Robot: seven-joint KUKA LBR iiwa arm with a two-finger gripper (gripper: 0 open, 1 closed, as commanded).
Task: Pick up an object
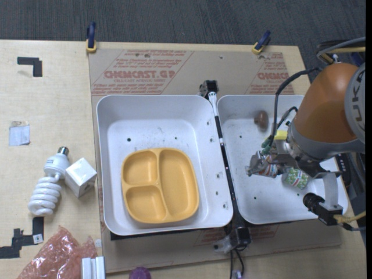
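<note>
My gripper (260, 167) hangs low over the middle of the right bin (244, 205), reaching in from the right under the grey and orange arm (325, 112). Just right of it, partly under the wrist, lies a green and white patterned object (296, 179). Near the bin's back wall rests a small brown rounded object (261, 118). A bit of yellow (281, 136) shows at the arm's edge. Whether anything is in the gripper cannot be made out.
The left bin (110, 127) holds a yellow three-compartment plate (160, 185). Outside the bins, on the bench at left, lie a spiral light bulb (47, 185), a white cube (81, 176) and a pink mesh bag (55, 254). A black divider (220, 138) runs between the bins.
</note>
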